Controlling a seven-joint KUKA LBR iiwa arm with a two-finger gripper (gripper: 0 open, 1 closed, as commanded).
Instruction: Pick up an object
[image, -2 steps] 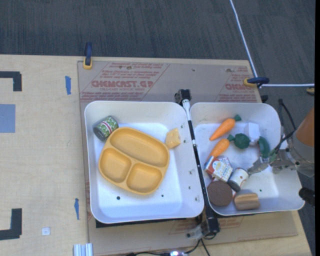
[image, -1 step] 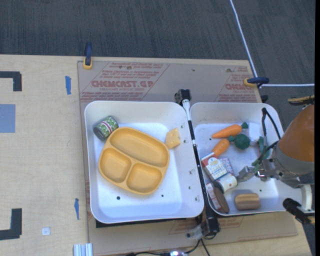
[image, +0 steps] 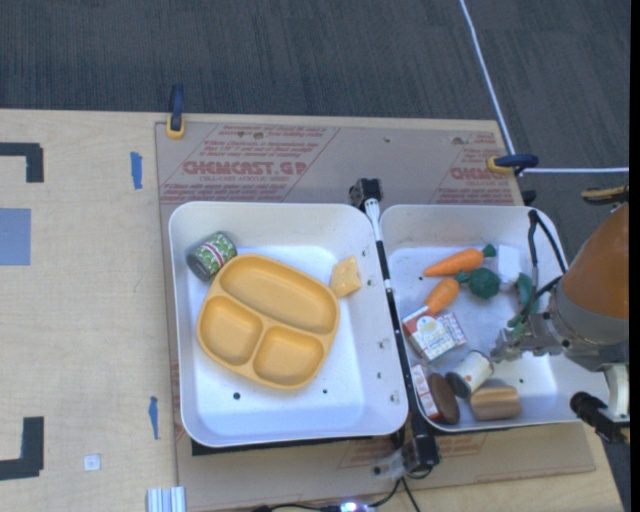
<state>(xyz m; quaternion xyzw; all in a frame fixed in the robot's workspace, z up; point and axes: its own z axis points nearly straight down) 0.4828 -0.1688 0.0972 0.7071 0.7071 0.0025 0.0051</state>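
**Arm low over right bin, grip state unclear**

Jaws: cannot tell how they stand. The gripper (image: 512, 340) sits low in the right bin (image: 420, 222), but its tip is small, dark and tangled with cables; nothing can be made out between its tips.

Left to right:

- Tan bench top, blue tape marks along its left part, and a clear sheet with red print under both bins.
- Left bin (image: 190, 222): green can (image: 211, 254) on its side near the far left corner, touching or just beside the yellow divided plate (image: 268, 320). The plate has three compartments and lies tilted across the bin's middle. A pale yellow cheese wedge (image: 346, 276) rests off the plate's far right edge, near the bin wall.
- Right bin, far part: large carrot (image: 455, 263) lying crosswise; smaller carrot (image: 441, 296) just below it, angled. A dark green vegetable (image: 485, 282) sits right of the carrots.
- Right bin, middle: small printed carton (image: 433, 334), red and white, flat on the floor.
- Right bin, near edge: a red packet (image: 425, 392) along the left wall, a dark brown piece (image: 444, 399) beside it, a small cup-shaped item (image: 472, 372), then a bread roll (image: 495, 402).
- Gripper just right of the cup-shaped item and above the bread roll; contact not clear.
- Arm's orange band (image: 603, 270) at the right edge.
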